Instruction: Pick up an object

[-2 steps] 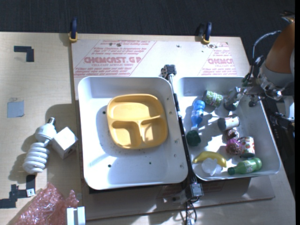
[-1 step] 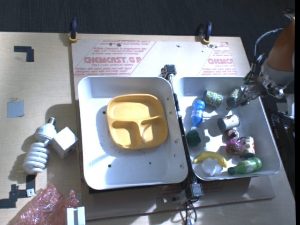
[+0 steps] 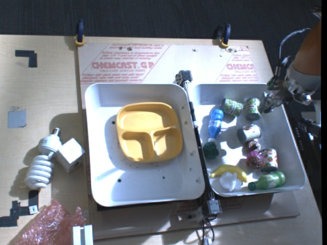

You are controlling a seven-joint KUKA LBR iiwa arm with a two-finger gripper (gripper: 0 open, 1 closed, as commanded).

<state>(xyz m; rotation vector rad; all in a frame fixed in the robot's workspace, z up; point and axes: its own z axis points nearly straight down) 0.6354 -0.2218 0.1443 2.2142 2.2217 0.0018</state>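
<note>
Small cans [image 3: 249, 132] and bottles fill the right bin [image 3: 291, 137]; gripper [image 3: 269, 100] state unclear.

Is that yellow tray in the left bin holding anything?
Empty. The yellow tray lies flat in the left bin, and its divided compartments show only bare yellow plastic.

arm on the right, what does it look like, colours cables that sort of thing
The arm comes in at the right edge of the camera view. An orange band sits above a grey wrist section. A thin black cable loops beside it. The gripper at its end is dark and slim, over the right bin. Finer markings are too small to make out.
</note>
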